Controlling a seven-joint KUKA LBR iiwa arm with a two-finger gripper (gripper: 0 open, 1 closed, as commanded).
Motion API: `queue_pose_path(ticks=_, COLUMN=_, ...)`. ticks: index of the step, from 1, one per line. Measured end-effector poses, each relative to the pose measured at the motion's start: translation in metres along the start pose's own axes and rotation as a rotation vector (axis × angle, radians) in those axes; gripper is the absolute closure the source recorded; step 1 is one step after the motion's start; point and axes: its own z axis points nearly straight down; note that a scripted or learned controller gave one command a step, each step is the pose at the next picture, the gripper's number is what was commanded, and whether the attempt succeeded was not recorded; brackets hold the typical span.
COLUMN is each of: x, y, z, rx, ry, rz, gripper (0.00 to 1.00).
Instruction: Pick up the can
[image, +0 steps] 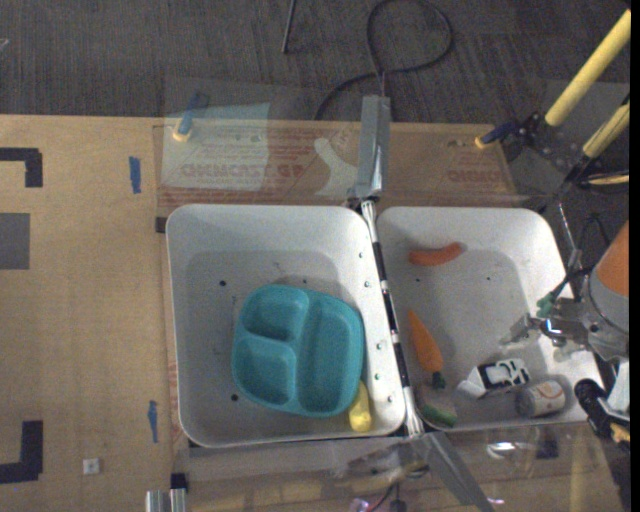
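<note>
The can (541, 397) is a small grey cylinder lying on its side near the front right corner of the right bin (520, 235). A white and black packet (502, 376) lies just to its left. The arm comes in from the right edge, and its gripper (548, 326) hangs over the right side of the right bin, a short way behind the can and apart from it. I see nothing held in the gripper.
The right bin also holds an orange sausage (436, 254) at the back, a carrot (426, 347) and a green item (438, 410) at the front. In the left bin (200, 260) lie a teal divided plate (298, 349) and a yellow piece (359, 408).
</note>
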Motion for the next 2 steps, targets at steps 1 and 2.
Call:
queue_pose_path(ticks=1, x=0.017, y=0.063, z=0.031, rx=0.002, ry=0.000, rz=0.299, gripper=0.00)
queue_pose_path(ticks=2, x=0.017, y=0.099, z=0.013, rx=0.001, ry=0.000, rz=0.221, gripper=0.00)
